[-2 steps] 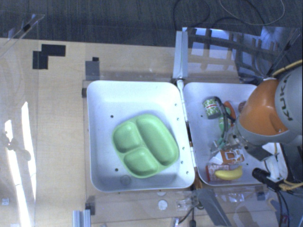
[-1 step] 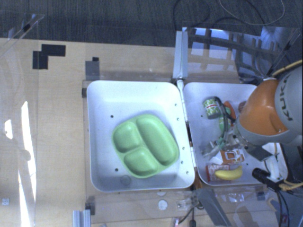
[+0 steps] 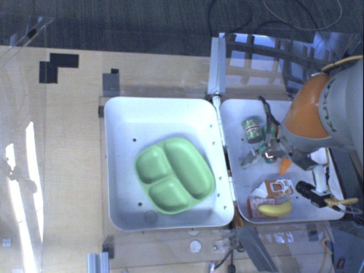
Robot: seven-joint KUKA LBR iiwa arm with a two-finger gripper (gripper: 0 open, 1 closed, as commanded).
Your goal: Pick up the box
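The box point(image 3: 274, 190), brown and white, lies in the near part of the right bin point(image 3: 242, 198), with a yellow banana point(image 3: 274, 209) touching its near side. My gripper point(image 3: 266, 150) is low over the middle of the right bin, a little beyond the box and apart from it. Nothing is visibly held by it. The grey arm with its orange band point(image 3: 307, 115) reaches in from the right and hides the bin's right part.
A small can with a green label point(image 3: 251, 128) stands just beyond the gripper. A small orange piece point(image 3: 284, 165) lies between gripper and box. A green divided plate point(image 3: 173, 175) lies in the left bin point(image 3: 122, 152).
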